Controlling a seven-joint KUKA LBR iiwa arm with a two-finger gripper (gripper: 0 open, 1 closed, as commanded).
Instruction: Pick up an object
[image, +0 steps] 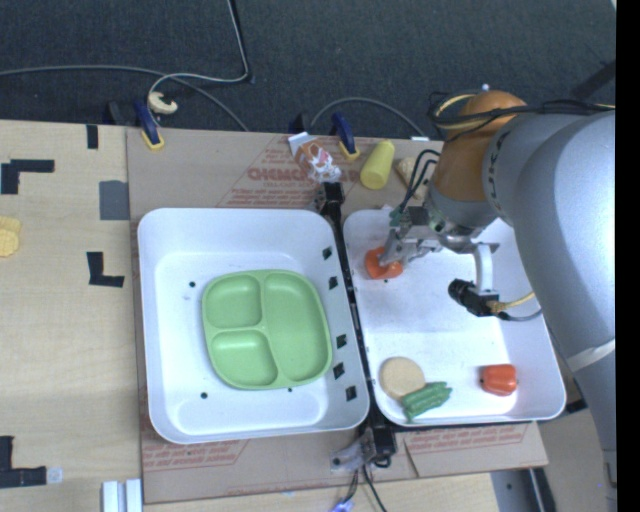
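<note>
My gripper (398, 250) is low in the right bin (440, 320), at its far left corner. It sits right over a small orange-red object (378, 265), whose left part pokes out beneath it. Whether the gripper touches or holds that object is hidden by the gripper body. Along the bin's near edge lie a tan round piece (402, 375), a green pea pod (427, 398) and a red-orange piece (499, 378).
The left bin (170, 260) holds a green divided plate (266, 328). A yellow cylinder (377, 165) and a small packet (315, 156) lie on the cardboard behind the bins. The arm's grey body (560, 220) covers the right bin's far right side.
</note>
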